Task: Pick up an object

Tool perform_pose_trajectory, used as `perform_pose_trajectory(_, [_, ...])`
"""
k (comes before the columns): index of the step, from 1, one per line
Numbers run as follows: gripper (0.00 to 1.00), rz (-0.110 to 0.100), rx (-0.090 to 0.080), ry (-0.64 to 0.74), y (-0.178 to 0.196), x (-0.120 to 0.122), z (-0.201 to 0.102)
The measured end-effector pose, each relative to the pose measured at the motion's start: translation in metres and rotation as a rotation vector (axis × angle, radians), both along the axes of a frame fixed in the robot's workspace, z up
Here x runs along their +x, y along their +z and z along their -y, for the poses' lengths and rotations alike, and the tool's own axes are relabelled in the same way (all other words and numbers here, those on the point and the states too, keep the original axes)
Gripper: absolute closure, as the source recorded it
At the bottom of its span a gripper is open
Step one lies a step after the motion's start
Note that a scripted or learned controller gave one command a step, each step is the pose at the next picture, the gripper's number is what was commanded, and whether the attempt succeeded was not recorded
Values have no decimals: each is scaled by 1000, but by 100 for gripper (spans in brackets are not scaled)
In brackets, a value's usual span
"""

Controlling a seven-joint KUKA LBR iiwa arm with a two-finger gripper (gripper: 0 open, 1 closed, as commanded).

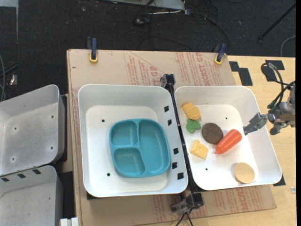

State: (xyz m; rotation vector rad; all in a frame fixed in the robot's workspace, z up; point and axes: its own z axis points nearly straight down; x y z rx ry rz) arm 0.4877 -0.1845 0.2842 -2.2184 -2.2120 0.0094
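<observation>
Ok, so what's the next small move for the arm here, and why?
Probably ease the gripper down and left toward the orange carrot. It sits at the right bin's right edge, holding nothing, and the carrot is the nearest toy.

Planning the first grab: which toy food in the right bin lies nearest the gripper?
The orange carrot: its tip points toward the gripper, closer than the brown cookie.

The arm comes in at the right edge of the frame, a little above mid-height, with just its grey end part in sight; the gripper (257, 122) reaches leftward and slightly downward from there; one dark finger (252, 125) juts out at a slant toward the lower left; whether the fingers stand apart or together cannot be made out; nothing is seen between them.
</observation>
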Motion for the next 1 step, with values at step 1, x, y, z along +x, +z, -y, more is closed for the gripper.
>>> perform_pose_trajectory(1, [0, 10, -3, 4, 5, 2, 0])
